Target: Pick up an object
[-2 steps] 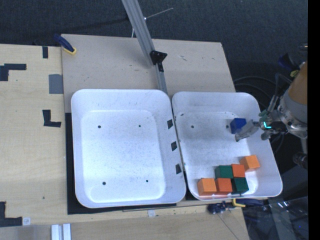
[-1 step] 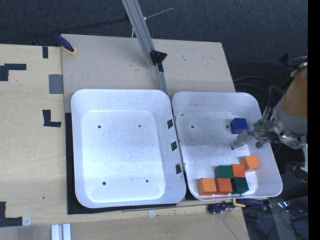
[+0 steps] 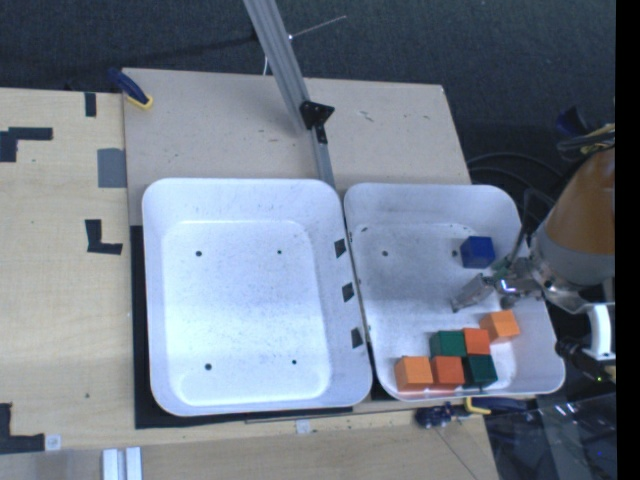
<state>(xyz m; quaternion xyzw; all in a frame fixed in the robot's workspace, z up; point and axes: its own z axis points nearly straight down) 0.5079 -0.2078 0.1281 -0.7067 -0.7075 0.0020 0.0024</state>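
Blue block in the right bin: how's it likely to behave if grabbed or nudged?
The blue block looks like a rigid cube with flat faces, so probably stiff and unlikely to roll. It sits alone on the smooth right bin floor, so a nudge would likely slide it.

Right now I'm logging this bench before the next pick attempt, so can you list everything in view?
White bins: 2, side by side; left bin, right bin.
Blue block: 1, right bin, upper right.
Orange blocks: about 4, right bin's near corner.
Green blocks: 2, among the orange ones.
Metal pole: 1, grey, slanting over the board behind the bins.
Gripper: 1, over the right bin, between blue block and cluster.
Arm: 1, grey with orange band, at right.
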